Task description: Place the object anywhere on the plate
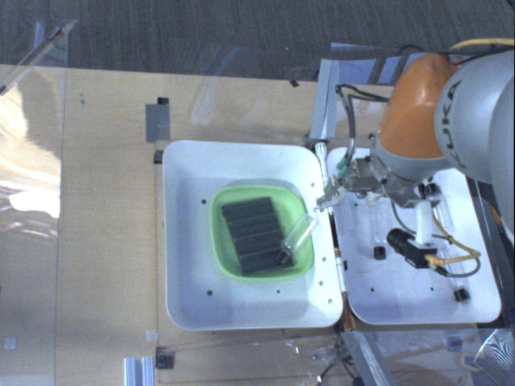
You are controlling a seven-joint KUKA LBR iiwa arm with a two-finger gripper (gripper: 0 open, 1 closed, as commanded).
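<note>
**Operator:** What does the thing look like, and where is it?

**Arm:** It is a dark ridged block (253, 233), flat and charcoal grey, with grooves running across it. It lies slantwise in the middle of the green plate (219, 240). The plate sits in the left bin (185, 280), towards that bin's right side.

**Operator:** What else is around it?

**Arm:** A clear tube (299, 233) lies beside the block. Its dark end rests on the plate by the block's lower right corner, and its body leans up over the plate's right rim. In the right bin (402, 300) I see two small black bits, one (378, 252) near the middle and another (460, 294) towards the near right corner.

**Operator:** And your gripper?

**Arm:** My gripper (346, 185) hangs over the wall where the two bins meet, just beside the tube's upper end and apart from the block. My wrist hides it from above, so I cannot tell whether it is released or clenched. I see nothing held in it.

**Operator:** How much room is there to move?

**Arm:** The left bin's white floor shows all round the plate, widest on the left and along the near side. On the plate's right, the tube and the bin wall crowd close. My orange band (418, 111) and elbow cover the right bin's far side.
</note>
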